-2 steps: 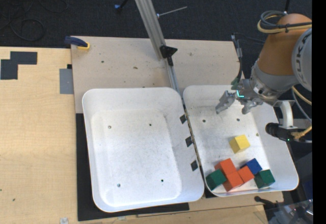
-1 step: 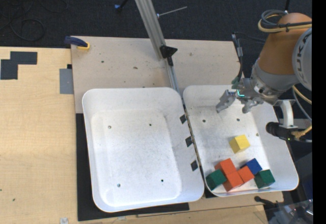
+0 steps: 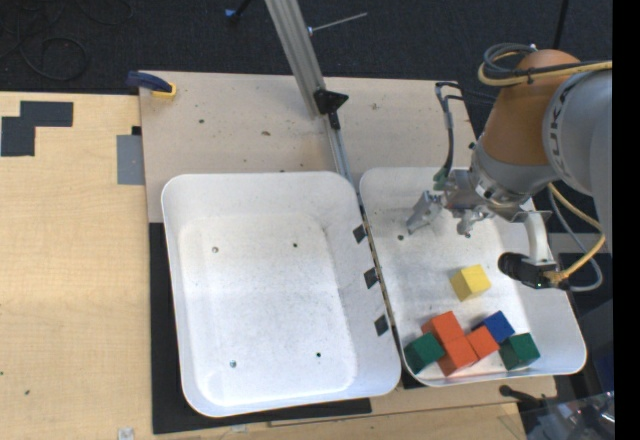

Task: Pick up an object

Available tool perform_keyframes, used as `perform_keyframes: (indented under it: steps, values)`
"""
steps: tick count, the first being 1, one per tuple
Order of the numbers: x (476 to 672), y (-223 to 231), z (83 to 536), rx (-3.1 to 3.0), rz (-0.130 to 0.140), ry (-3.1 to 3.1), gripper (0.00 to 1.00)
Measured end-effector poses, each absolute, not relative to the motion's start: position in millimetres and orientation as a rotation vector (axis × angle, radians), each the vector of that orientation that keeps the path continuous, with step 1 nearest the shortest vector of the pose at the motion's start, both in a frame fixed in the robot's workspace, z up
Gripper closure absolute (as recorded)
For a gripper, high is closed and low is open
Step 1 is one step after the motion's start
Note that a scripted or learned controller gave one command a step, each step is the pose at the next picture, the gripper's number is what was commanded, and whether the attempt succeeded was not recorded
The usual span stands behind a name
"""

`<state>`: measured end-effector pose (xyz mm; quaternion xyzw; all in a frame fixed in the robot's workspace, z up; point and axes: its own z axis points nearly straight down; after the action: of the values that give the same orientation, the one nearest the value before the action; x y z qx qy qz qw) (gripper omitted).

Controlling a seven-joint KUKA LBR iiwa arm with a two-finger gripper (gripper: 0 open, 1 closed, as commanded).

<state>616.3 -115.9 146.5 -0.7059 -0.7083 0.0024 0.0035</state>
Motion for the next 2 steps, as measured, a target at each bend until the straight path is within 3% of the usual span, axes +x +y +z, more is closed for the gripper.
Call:
perform_keyframes:
  steps: [1,2]
  values:
    - [614.8,-115,92,-2.216,0.008,-2.217,0.0]
    - [615.5,-116,105,-2.222,0.004,-2.214,1.0]
